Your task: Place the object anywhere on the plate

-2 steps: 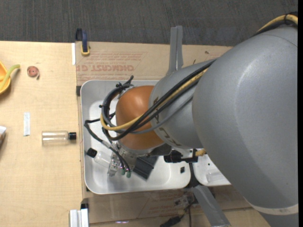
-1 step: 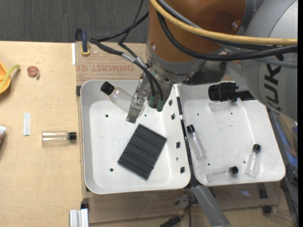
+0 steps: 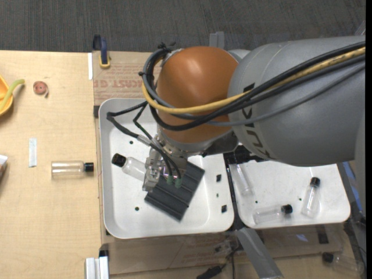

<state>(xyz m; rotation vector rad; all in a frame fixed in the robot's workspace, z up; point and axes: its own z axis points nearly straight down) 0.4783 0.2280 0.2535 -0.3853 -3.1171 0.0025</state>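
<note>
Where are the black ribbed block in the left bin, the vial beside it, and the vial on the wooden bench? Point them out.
black ribbed block (image 3: 173, 197): camera view, on its ridged top face.
black-capped vial (image 3: 129, 165): camera view, on its clear body.
bench vial (image 3: 68, 168): camera view, on its clear body.

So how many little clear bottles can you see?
5. One on the wooden bench, one in the left bin beside the gripper, three in the right bin. The arm may hide more.
</note>
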